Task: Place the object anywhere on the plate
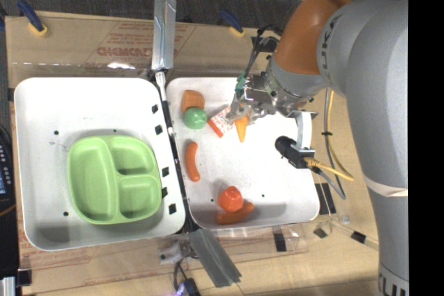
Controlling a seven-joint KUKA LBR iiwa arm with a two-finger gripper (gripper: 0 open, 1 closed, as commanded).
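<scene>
We look down on two white bins. The left bin (35,149) holds a green divided plate (114,179), set toward its six o'clock side, and nothing lies on that plate. The right bin (291,184) carries the loose items: an orange piece (192,100) at about eleven o'clock, a green ball (195,118) touching it just below, an orange sausage-like piece (192,161) toward nine o'clock, and a red-orange rounded item (231,198) resting on a flatter orange piece (236,215) at six o'clock.

The gripper (244,111) sits over the twelve o'clock part of the right bin. Right at its tip we see a small orange cone (241,128) pointing down toward six o'clock, with a red and white packet (219,124) just beside it at nine o'clock. The cone seems to hang from the tip, but we cannot tell whether the pincer is apart, together, or clamped on it, since the wrist hardware crowds that spot.

We judge the task barely begun. If the cone is the chosen object, it remains in the right bin, well apart from the plate. Lifting, carrying toward nine o'clock across the divider, and releasing are all left.
</scene>
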